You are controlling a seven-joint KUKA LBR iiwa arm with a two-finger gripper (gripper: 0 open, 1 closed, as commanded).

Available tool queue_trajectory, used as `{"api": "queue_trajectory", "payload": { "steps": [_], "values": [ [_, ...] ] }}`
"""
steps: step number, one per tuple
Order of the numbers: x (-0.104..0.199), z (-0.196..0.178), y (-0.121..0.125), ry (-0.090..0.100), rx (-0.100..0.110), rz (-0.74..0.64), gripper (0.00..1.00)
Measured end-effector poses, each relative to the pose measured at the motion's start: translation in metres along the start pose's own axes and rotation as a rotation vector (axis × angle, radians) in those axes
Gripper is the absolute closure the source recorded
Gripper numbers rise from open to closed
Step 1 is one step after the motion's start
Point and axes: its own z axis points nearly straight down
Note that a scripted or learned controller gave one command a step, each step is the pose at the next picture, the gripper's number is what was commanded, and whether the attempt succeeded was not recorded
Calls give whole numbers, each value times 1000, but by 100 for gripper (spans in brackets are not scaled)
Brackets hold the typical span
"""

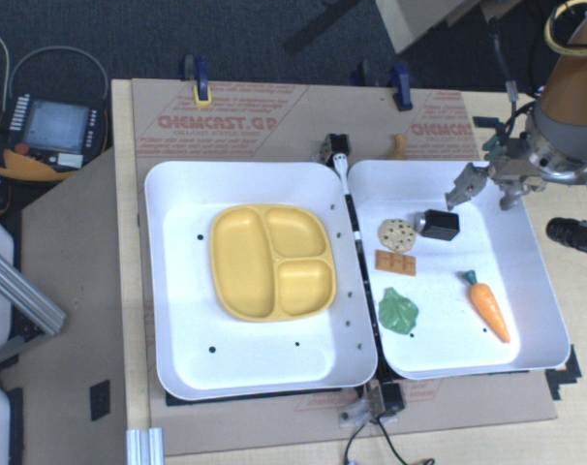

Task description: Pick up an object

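Nearest me in the right bin (536,260) lies the carrot (488,305), then the black block (439,225). My pincer (487,190) hangs spread and empty above the far edge. Recommended: centre over the block, descend straight, close squarely.

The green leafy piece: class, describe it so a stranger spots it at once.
Look in the right-hand bin, not the one holding the yellow tray. Near its left wall, below the cookie and brown cracker, lies the green leafy piece, the only green, crinkled item there.
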Motion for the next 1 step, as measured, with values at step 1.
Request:
{"api": "queue_trajectory", "payload": {
  "steps": [1],
  "values": [
    [0, -8, 3, -2, -14, -3, 0]
  ]
}}
